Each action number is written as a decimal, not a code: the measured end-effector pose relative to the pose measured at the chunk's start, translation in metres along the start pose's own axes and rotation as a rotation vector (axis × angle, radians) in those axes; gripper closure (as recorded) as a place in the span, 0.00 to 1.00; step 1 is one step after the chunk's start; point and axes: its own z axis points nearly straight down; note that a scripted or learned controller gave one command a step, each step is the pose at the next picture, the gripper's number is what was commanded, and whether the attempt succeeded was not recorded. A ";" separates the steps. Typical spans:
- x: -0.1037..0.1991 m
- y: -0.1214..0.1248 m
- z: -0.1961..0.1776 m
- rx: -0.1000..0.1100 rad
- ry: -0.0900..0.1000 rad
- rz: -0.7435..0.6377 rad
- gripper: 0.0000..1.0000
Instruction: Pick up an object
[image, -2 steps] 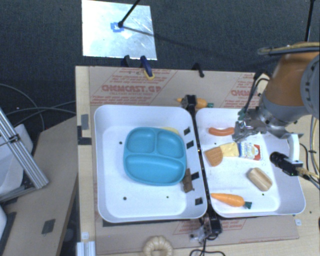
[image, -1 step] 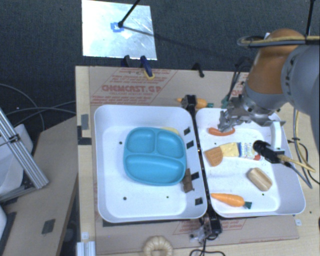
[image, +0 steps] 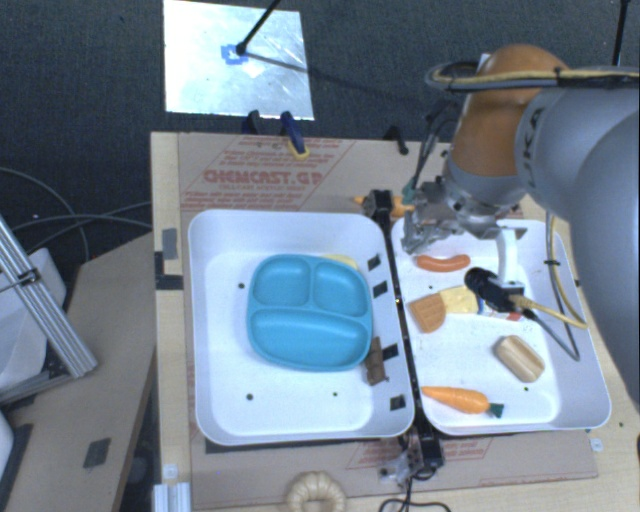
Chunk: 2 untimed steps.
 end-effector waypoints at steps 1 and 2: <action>0.044 0.011 -0.003 -0.001 0.000 -0.002 1.00; 0.092 0.029 0.001 0.000 0.001 -0.003 1.00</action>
